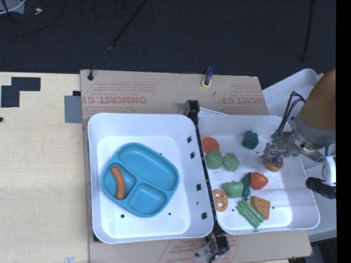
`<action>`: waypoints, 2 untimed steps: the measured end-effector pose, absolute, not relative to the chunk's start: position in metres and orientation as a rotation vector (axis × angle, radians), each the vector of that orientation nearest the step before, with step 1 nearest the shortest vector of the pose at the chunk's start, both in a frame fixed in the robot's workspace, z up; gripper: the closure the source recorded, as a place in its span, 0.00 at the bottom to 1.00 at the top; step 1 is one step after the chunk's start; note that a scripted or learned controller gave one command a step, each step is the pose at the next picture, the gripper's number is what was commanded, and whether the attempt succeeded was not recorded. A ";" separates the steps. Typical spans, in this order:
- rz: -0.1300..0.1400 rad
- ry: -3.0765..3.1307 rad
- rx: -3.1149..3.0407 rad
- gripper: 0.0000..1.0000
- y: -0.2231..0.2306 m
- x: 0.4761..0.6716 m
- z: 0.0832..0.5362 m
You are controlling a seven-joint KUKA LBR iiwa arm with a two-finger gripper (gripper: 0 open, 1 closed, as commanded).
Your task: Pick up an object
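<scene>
Orange piece (273,166), under end effector (272,156)

Dark carpet floor (164,26) fills the top of the frame, black cables (129,18) trailing across it; a pale wooden bench (38,174) occupies the lower left

A: Lighting even and fairly bright over the bench. The two shallow white plastic bins (143,126) read near-white with no hard glare; the rim shadow inside the left one is soft.

B: Source?

A: Cannot tell; diffuse, seemingly overhead. The dark carpeted floor (164,26) at top stays dim, detail low.

B: Sharpness?

A: Moderate. Printing on the brown cardboard sheet (164,95) is legible but soft. The grey and orange robot arm (321,111) at right is blurred, edges smeared. Small items look slightly fuzzy. Straight edges stay straight.
</scene>
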State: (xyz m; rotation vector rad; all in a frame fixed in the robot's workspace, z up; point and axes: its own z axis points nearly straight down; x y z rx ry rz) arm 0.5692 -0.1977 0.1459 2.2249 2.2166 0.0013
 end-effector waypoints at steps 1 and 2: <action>0.003 2.220 2.220 1.00 -0.188 0.570 0.200; 0.002 2.221 2.220 1.00 -0.189 0.570 0.229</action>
